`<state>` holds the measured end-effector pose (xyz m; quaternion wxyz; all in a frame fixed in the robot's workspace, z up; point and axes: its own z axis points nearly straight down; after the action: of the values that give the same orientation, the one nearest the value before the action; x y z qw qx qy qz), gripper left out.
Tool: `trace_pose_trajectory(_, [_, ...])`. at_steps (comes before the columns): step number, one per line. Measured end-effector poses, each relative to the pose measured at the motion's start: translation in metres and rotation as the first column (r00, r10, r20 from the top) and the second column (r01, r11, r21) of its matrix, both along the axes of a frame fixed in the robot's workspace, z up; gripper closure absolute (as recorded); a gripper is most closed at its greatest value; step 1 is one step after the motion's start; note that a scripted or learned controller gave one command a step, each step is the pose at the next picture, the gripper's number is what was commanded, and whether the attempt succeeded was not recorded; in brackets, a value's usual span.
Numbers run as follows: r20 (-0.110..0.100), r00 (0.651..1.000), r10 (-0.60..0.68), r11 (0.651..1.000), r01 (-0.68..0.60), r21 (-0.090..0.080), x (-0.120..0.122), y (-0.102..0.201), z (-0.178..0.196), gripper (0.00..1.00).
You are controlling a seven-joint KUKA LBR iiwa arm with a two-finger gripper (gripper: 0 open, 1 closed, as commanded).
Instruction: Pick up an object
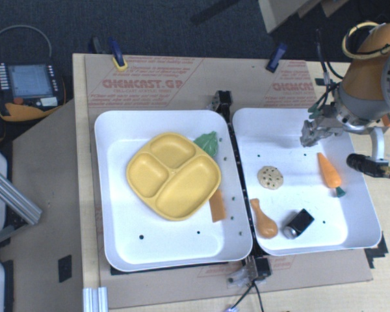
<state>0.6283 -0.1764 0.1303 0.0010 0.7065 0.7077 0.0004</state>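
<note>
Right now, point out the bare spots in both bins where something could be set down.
Left bin: the front strip below the yellow plate is bare, as is its left margin. Right bin: bare at the back left, behind the cookie and left of the gripper. Crowded: its front, where the drumstick and black block sit close, and the carrot side.

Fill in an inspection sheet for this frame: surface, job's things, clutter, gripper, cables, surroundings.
Surface: bench bearing left bin and right bin.
Job's things: right bin holds carrot, cookie, drumstick, black block; left bin holds yellow plate, green leaf, orange piece.
Clutter: nothing seen.
Gripper: gripper above the right bin's far side, holding nothing visible.
Cables: cable at the near edge.
Surroundings: handheld screen at left.
</note>
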Motion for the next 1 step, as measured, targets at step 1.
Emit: trace_pose_trajectory(1, [0.005,1.000,0.000,1.000,0.000,-0.001,-0.0037,0.0088,0.0545,1.00])
